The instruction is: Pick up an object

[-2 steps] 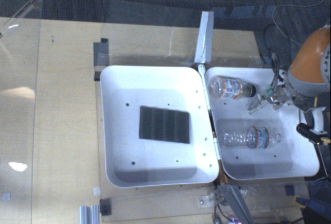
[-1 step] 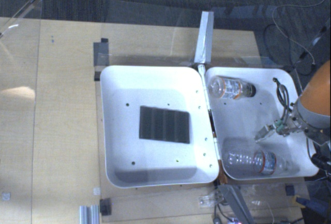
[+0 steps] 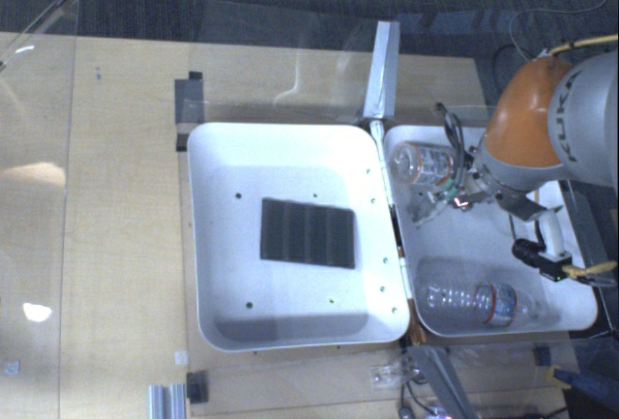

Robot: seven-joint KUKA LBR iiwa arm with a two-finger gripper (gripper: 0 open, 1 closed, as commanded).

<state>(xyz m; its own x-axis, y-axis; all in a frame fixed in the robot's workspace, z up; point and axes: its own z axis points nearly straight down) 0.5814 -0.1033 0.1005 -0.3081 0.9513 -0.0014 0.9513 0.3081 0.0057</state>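
Observation:
In the right bin [image 3: 580, 315], a clear plastic bottle [image 3: 476, 301] with a dark band lies on its side near the front wall. A second clear container [image 3: 422, 163] with a reddish label lies at the bin's back left corner. My gripper [image 3: 447, 197] is low inside the right bin, just in front of and to the right of that container, close to it. Whether it touches the container is unclear. The grey arm with its orange band [image 3: 527, 122] covers the bin's back right part.
The left bin [image 3: 222, 156] holds a flat black ribbed pad [image 3: 308, 233] in its middle. A metal divider post [image 3: 382, 69] stands between the two bins at the back. Cables and a black fitting [image 3: 540, 255] hang off the wrist over the right bin's right side.

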